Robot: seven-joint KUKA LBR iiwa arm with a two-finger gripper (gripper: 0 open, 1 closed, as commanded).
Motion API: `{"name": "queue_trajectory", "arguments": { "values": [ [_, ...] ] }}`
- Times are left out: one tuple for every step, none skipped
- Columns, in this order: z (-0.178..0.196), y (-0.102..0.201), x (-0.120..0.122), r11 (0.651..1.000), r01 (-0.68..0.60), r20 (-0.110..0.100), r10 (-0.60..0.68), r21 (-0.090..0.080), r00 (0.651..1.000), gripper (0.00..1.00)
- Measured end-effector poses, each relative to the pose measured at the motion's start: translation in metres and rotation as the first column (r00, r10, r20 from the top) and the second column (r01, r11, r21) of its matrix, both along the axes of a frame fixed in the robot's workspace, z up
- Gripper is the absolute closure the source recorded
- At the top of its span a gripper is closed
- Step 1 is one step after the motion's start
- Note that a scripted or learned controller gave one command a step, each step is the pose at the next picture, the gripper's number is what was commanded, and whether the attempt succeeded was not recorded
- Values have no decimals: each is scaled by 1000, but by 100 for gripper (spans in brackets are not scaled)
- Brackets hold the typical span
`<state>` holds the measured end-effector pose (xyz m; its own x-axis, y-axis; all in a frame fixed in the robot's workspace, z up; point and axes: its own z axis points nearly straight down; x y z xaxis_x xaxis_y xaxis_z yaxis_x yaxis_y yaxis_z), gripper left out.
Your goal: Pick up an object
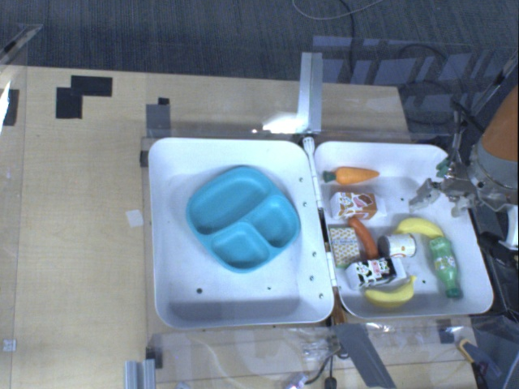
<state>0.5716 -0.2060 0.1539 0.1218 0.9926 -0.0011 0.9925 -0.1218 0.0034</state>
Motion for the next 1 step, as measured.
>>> {"name": "queue_trajectory", "arguments": {
  "values": [
    [-48, 9, -22, 1000, 24, 20, -24, -4, 1000, 0]
  ]
}}
